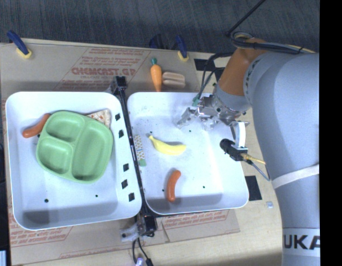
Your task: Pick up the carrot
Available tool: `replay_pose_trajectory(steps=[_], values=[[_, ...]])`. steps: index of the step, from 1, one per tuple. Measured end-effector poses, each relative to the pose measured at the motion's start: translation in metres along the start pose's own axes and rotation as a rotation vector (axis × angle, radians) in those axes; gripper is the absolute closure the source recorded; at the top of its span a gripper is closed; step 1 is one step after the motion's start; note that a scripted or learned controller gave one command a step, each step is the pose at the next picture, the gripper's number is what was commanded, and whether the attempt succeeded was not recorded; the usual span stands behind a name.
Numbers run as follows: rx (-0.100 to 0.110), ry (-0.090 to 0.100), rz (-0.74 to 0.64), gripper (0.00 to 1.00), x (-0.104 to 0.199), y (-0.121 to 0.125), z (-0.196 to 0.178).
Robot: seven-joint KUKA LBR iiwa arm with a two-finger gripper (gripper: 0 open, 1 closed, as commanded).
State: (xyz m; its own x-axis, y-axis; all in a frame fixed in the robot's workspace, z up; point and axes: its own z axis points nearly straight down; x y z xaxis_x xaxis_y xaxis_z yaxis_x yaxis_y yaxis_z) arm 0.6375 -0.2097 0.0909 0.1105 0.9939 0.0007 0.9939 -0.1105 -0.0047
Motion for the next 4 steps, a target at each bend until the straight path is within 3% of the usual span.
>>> replay_pose_trajectory(steps=[1,2,3,4], values=[[0.001,0.0,-0.006,1.0,0.001,0.001,-0.011],[0.001,0.0,0.203,1.0,-0.001,-0.086,-0.084],[-0.004,-0.001,0.095,1.0,0.001,-0.093,-0.187],[0.003,0.0,0.074,1.0,0.044,-0.107,-0.017]])
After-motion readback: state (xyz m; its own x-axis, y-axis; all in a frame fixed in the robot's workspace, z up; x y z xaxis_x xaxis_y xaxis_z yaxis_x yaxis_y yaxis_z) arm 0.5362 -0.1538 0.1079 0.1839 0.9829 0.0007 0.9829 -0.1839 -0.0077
